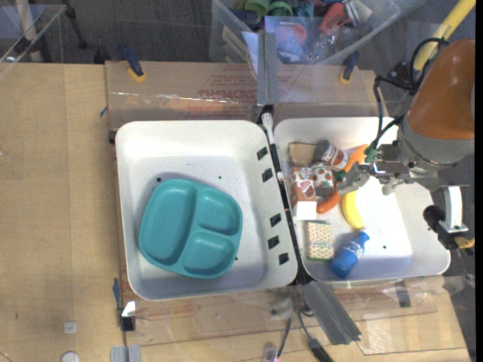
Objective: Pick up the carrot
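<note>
Orange and tapered, the carrot [330, 202] is lying at a slant in the right bin [392, 255], between a small printed carton [312, 181] and the banana [352, 210], close to both. It is looking like a light, stiff, smooth toy, likely slippery; gripping across its thicker middle seems safest. Its upper end is tucking under the clutter. The claw [361, 168] is hovering just above it; whether it is spread or pressed together is too unclear to tell.
</note>
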Controlling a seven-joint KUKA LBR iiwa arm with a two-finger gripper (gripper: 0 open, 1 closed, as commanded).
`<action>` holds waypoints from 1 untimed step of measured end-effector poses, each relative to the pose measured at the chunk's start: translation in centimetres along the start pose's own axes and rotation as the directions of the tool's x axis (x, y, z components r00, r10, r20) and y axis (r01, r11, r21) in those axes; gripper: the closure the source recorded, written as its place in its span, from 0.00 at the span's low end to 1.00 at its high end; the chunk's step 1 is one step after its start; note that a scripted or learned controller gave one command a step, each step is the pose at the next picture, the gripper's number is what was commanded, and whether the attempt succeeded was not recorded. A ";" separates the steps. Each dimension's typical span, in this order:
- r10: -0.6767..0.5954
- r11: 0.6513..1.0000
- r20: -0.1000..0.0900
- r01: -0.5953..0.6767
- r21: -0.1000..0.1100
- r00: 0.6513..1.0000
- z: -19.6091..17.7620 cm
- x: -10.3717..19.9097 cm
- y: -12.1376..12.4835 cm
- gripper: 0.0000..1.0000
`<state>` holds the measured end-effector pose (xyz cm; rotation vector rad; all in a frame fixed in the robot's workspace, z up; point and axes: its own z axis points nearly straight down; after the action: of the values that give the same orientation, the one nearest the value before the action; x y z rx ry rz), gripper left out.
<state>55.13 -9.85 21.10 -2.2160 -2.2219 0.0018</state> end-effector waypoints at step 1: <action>-0.032 0.999 0.002 0.032 -0.003 0.999 5.3 -5.3 6.5 0.00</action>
<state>61.62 -15.16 15.75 -2.1826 -2.2598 0.0001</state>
